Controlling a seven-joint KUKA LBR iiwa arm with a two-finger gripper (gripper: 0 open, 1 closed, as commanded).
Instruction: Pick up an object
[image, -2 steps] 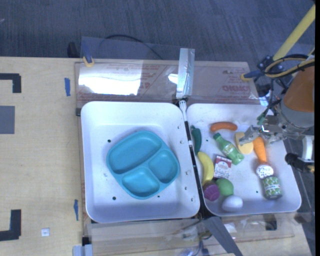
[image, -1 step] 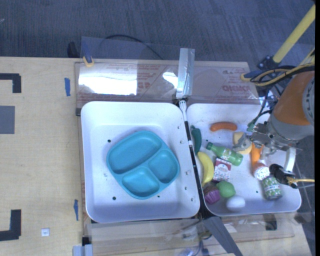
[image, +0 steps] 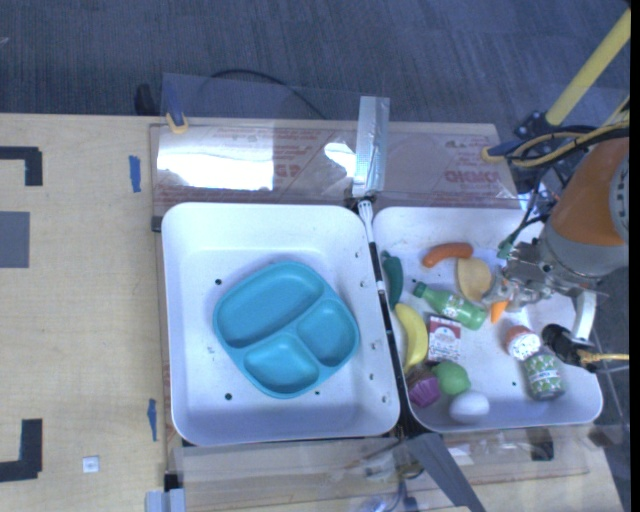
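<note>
A: Across the middle of the frame sit the two bins (image: 180, 300), side by side on the bench (image: 80, 300); the left one carries a blue divided plate (image: 287, 327) near its centre, lying flat and well apart from every wall, so it looks set there as a spot for things to be put.

B: And the right bin?

A: That is where the pickable things lie, crowded toward its left wall and lower half; the arm (image: 600, 200) reaches in from the right edge of the frame, and the gripper (image: 520, 275) hangs low over the bin's upper right part, which I judge puts it at the approach stage.

B: Has it got hold of anything?

A: I cannot tell; the wrist hides that end of it.

B: What is nearest to it?

A: A green bottle (image: 452, 305) lies tilted just left of it, beside a yellowish piece (image: 473, 278) and an orange sausage shape (image: 446, 254); a jar with a white lid (image: 535, 365) lies just below.

B: What stands in the way?

A: The pile is tight; a banana (image: 411, 335) hugs the left wall, with a small carton (image: 443, 338) touching it, then a green ball (image: 452, 377), a purple piece (image: 424, 391) and a white egg (image: 468, 405) at the bottom; any grab there would likely nudge neighbours.
</note>
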